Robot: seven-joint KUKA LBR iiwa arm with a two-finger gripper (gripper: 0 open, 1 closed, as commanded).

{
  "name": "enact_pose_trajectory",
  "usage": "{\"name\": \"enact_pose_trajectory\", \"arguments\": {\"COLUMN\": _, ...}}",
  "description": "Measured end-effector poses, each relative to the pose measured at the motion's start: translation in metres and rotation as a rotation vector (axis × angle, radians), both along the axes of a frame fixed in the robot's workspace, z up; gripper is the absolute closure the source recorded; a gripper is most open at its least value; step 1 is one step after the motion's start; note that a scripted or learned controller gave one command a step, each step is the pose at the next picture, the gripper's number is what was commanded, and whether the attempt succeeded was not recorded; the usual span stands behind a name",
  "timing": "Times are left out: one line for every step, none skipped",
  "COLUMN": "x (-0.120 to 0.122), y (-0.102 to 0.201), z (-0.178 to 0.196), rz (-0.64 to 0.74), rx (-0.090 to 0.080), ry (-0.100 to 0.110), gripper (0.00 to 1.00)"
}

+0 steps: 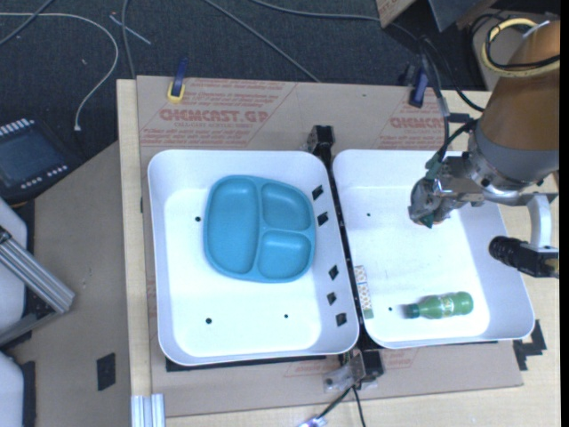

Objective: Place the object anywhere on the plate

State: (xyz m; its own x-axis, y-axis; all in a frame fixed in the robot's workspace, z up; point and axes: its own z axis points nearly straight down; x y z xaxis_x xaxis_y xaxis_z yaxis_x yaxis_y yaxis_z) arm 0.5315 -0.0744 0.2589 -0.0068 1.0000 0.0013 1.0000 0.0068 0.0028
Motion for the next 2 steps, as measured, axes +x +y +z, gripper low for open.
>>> {"name": "enact_pose_trajectory", "arguments": {"x": 0.023, "y": 0.049, "z": -0.019, "rz": -0.001, "rx": 0.0, "ry": 0.003, "gripper": 1.0}}
{"name": "enact_pose_trajectory", "arguments": {"x": 0.044, "y": 0.1, "z": -0.034, "rz": -0.001, "rx": 0.0, "ry": 0.002, "gripper": 1.0}}
